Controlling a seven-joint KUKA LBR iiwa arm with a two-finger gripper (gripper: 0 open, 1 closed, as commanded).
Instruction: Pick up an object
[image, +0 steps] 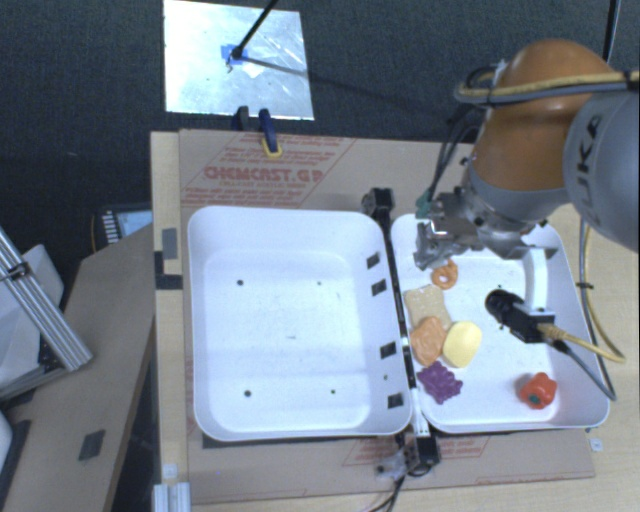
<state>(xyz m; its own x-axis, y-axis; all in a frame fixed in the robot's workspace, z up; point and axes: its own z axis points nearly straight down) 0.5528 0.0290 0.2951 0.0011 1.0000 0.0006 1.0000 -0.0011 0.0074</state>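
- The arm (545, 120) reaches in from the right and hangs over the far part of the right bin (492, 398).
- The tool (436, 246) sits low over that bin's far left corner, close to the wall shared with the left bin (290, 330).
- The view from above does not show how far the tool is open, and nothing can be seen in its grasp.
- A small orange pretzel ring (444, 273) lies on the bin floor just beside the tool, on its near side. Whether the two touch cannot be told.
- Nearer the camera lies a pale square cracker (425, 299), close to the pretzel ring.
- An orange piece (429, 340) touches the cracker's near edge, and a yellow round piece (462, 343) rests against it on the right.
- A purple grape bunch (440, 381) lies near the front left corner.
- A red pepper (537, 390) sits apart, toward the front right corner.
- Both bins rest on a cardboard sheet (262, 172) on the desk (165, 195).
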